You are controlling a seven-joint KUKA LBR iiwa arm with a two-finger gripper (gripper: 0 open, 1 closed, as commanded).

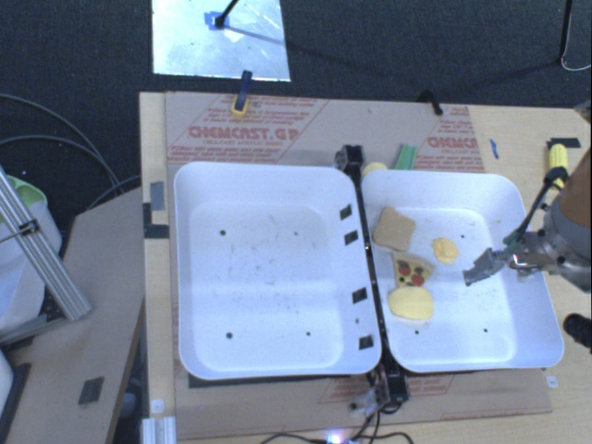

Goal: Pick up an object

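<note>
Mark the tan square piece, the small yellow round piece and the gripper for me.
tan square piece (396,229), camera view, middle of its top face
small yellow round piece (445,249), camera view, its centre
gripper (480,269), camera view, at its fingertips over the right bin

grey metal wrist, dark fingers, thin cable

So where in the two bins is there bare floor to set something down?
The left bin is bare wall to wall. In the right bin, the front right floor is free. It is crowded near the divider: tan slice, pizza piece, two yellow pieces.
</note>
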